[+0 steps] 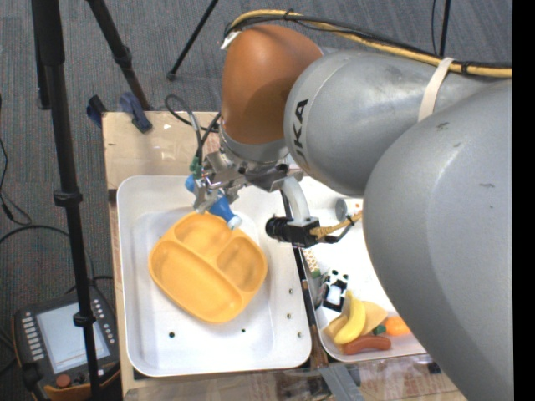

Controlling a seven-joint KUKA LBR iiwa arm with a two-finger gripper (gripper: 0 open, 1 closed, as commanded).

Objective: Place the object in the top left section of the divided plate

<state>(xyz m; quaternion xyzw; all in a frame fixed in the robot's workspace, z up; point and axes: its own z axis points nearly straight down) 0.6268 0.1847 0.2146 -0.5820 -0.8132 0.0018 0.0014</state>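
The big grey arm (401,140) hangs over the yellow plate (209,266). Its claw (211,192) grips a blue object (222,210) at 12 o'clock; lower gently, then release.

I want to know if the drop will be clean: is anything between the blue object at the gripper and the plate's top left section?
Nothing visible is in the way. The blue object sits at the gripper, right by the upper rim of the yellow divided plate, and the plate's sections look bare.
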